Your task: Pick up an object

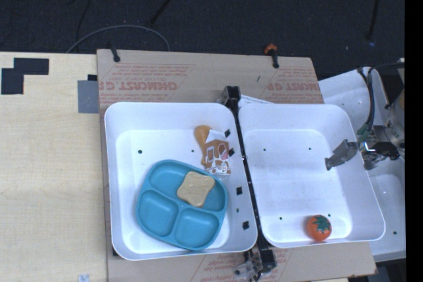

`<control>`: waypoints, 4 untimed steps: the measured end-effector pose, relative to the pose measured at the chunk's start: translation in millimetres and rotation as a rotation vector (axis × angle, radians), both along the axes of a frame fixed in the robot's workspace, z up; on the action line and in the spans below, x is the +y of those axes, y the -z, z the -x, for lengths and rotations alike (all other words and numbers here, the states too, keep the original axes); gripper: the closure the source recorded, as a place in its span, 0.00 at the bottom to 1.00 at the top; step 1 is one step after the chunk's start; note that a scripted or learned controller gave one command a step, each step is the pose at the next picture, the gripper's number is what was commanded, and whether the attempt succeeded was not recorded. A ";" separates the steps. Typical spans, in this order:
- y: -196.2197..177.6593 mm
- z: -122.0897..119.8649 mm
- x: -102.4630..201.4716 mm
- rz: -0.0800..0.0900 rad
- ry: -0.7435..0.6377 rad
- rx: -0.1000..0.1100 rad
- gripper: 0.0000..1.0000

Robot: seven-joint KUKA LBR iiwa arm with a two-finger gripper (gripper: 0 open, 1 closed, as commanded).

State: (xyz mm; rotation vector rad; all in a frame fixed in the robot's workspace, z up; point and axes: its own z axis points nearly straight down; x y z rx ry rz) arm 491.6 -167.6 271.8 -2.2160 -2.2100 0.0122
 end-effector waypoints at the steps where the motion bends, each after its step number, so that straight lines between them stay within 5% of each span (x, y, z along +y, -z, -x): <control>1: -6.0 -1.8 0.2 0.002 -0.003 -0.011 0.00; 4: 139.3 -3.6 -0.9 0.001 -0.003 -0.009 0.00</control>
